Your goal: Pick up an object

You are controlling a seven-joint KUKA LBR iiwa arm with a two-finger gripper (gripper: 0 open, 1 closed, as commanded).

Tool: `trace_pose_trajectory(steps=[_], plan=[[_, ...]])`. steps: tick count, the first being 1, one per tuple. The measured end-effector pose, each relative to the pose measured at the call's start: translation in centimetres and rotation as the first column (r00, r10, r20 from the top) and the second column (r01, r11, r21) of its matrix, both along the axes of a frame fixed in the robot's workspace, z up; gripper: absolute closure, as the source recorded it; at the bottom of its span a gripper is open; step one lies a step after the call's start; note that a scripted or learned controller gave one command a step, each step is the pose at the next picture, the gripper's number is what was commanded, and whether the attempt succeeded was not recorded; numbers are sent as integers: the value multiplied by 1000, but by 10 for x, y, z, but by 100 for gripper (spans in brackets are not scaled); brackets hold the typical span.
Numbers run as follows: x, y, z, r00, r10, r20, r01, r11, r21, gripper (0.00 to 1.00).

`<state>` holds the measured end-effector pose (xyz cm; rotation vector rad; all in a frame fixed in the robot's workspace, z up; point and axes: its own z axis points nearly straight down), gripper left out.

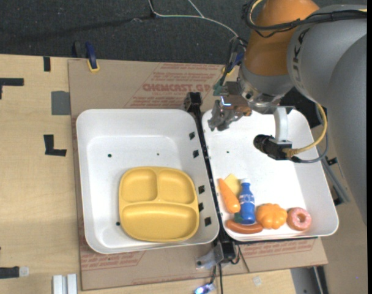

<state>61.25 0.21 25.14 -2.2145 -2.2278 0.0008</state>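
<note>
The right bin (308,158) holds a cluster of toy food along its near edge: an orange carrot (228,195), a blue bottle (246,203), a red sausage (243,228), an orange pumpkin (271,215), a pink donut (298,218) and a yellow piece (230,180) behind the carrot. My gripper (224,116) hangs over the far left corner of the right bin, well behind the toys. Nothing shows between its fingers.
The left bin (100,133) holds a yellow divided tray (158,204) toward its near side. A black divider with clips (201,158) runs between the bins. A black cable fitting (271,146) hangs over the right bin's middle. The large grey arm fills the upper right.
</note>
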Motion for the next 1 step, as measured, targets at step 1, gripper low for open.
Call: trace_pose_trajectory(steps=[1], plan=[[14,62,-10,1000,1,-1,-1,1000,1,100]])
